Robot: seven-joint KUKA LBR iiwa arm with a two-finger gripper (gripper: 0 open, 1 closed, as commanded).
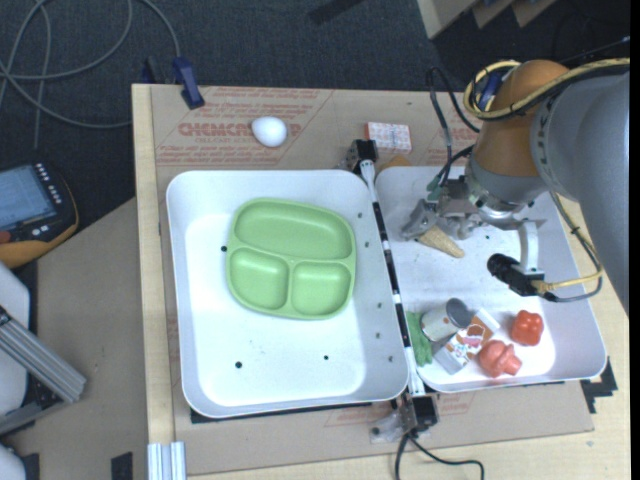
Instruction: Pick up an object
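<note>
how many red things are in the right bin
2. A red pepper lies near the right bin's near right edge, and a red strawberry-like piece sits just below and left of it. The small carton beside them bears red print; the pile may hide more.

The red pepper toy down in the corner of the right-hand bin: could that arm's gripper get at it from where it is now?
Probably yes. The red pepper lies uncovered in the right bin, a little apart from the other toys, with nothing over it. The gripper is in the same bin, further up near a tan piece.
</note>
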